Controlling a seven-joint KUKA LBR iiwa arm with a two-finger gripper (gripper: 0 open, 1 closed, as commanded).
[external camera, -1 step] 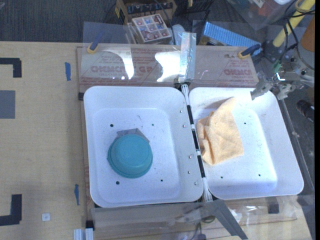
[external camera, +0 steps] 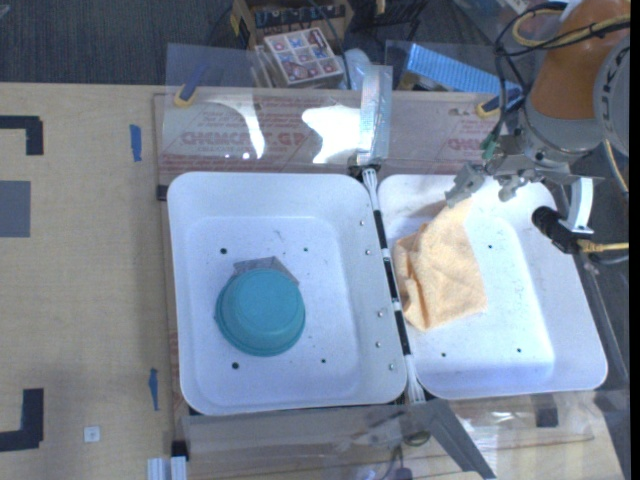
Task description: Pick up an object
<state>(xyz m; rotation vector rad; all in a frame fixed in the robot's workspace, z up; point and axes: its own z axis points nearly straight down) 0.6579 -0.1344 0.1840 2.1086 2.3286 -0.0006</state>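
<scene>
Bare floor right of the yellow cloth (external camera: 440, 273) in the right bin (external camera: 560, 363)

I count two white bins: left bin (external camera: 190, 268) and right bin (external camera: 560, 358). I count one teal bowl (external camera: 261, 311), one yellow cloth (external camera: 440, 271), one arm (external camera: 575, 68).

Both bins beneath me are white: the left bin (external camera: 195, 218) and the right bin (external camera: 560, 353). The bowl (external camera: 261, 312) is plain teal, lying on a grey patch (external camera: 262, 265). The cloth (external camera: 439, 272) is pale yellow-orange, unpatterned. My arm (external camera: 575, 63) shows orange over grey. The bench (external camera: 75, 298) is light wood with blue tape marks (external camera: 135, 142).
</scene>
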